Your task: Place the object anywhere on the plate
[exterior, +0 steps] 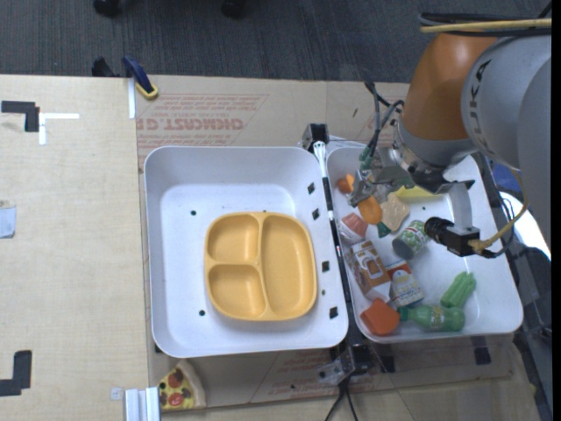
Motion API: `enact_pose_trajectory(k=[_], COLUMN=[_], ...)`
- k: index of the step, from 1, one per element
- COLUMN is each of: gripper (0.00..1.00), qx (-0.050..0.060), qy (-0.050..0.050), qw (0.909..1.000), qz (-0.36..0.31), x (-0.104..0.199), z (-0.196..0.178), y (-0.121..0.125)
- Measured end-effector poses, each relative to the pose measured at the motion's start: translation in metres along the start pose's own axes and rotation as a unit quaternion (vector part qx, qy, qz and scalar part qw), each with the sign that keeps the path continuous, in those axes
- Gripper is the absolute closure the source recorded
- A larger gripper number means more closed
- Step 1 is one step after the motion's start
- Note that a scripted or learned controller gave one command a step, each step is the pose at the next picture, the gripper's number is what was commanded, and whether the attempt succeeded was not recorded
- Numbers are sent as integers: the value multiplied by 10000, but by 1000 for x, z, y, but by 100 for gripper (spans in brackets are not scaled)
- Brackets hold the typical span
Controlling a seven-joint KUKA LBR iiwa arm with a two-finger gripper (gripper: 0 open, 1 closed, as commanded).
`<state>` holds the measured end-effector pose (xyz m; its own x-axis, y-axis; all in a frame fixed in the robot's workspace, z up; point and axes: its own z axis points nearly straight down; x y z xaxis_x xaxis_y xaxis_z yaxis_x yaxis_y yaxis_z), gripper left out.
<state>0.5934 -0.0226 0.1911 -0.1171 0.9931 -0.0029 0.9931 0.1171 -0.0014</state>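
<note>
Grey arm's two-finger gripper (375, 185) low in the cluttered right white bin (501, 316), its grip impossible to make out, yellow three-compartment plastic plate (260, 266) in left white bin (166, 235)

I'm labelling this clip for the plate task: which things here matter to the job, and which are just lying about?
Part of the job:
- yellow divided plate in the left bin
- gripper, low over the right bin
- toy foods heaped in the right bin, one to be picked

Lying about:
- pizza-slice toy on the bench
- blue and yellow tool
</note>
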Motion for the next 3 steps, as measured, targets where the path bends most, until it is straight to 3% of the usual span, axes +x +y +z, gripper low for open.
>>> enact_pose_trajectory(k=[1,2,3], gripper=[100,100,0], qx=[7,3,1], qy=[8,8,7], qw=[9986,9951,9951], qz=[536,989,989], x=[43,124,124], z=[-30,-27,-27], y=[-27,-33,-33])
